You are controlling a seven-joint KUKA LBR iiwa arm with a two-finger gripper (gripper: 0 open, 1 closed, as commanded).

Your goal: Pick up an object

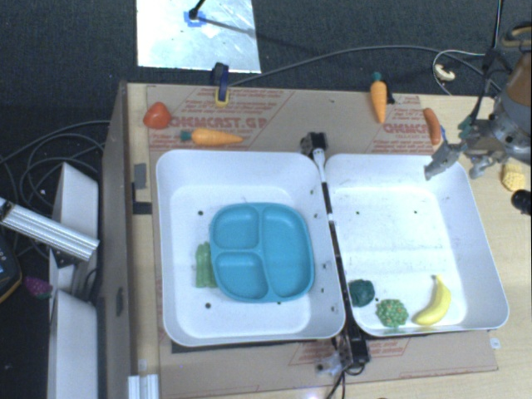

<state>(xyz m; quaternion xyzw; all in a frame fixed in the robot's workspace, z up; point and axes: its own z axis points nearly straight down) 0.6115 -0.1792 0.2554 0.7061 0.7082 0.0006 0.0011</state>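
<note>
The left bin (179, 223) holds a blue plate (262, 252), with a green thing (204, 266) at its 9 o'clock. In the right bin (465, 214), at 6 o'clock, lie 3 toys: a dark green lump (362, 292), broccoli (392, 312), a banana (435, 302). The claw (460, 164) hangs at 1 o'clock, spread wide, pinching nothing.
</note>
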